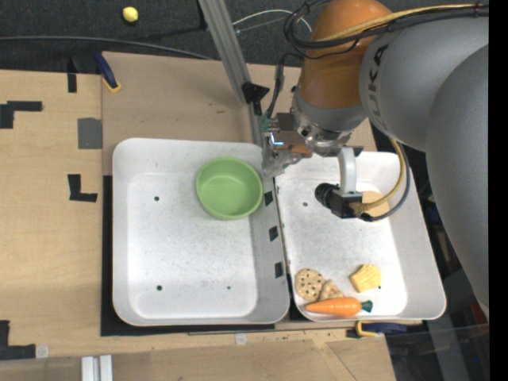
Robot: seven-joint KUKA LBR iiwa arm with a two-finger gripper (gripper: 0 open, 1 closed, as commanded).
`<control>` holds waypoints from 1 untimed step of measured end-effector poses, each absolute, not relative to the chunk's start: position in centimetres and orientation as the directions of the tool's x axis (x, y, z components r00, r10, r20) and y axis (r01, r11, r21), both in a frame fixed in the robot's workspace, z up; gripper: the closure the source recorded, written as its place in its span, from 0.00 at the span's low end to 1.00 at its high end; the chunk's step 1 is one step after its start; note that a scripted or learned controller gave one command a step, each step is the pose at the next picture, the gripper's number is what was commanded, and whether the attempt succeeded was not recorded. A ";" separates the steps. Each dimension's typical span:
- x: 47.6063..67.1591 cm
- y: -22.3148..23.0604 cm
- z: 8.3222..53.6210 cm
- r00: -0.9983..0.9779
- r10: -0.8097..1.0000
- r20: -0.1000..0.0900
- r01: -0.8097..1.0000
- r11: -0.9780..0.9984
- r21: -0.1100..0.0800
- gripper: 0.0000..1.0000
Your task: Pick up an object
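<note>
The green bowl (228, 189) stands upright in the left bin (182, 292), in its far right part, close to the wall that this bin shares with its neighbour. Its opening faces up. It is round, so it has no long axis and it points to no side.

Just beside the bowl's far right edge is the end effector (272, 155). It hangs over the strip where the two bins meet. I cannot tell from this view if it touches the bowl, and I also cannot tell if it is open or closed; nothing is seen held in it.

The arm (429, 78) reaches in from the right of the view, big and grey. It bends down at the orange band (345, 46), so the wrist points downward and a little to the left, toward the bowl.

In the right bin (317, 236), three things lie together in the near part, well apart from the end effector. The carrot (337, 308) lies flat along the near wall, its long axis going left to right and its green end pointing right. A round cookie (308, 282) lies just beside the carrot's left end, and a yellow block (365, 277) lies just behind the right end.

Both bins rest on the wooden worktop (48, 236), which has some black tape marks on its left. Beyond its far edge, a small yellow ball (129, 13) lies on the dark floor.
</note>
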State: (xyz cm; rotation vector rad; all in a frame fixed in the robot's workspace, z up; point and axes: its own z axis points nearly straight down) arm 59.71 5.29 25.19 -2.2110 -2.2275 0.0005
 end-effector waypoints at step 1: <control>58.6 10.1 25.1 -0.007 1.000 0.001 1.000 0.007 -0.003 1.00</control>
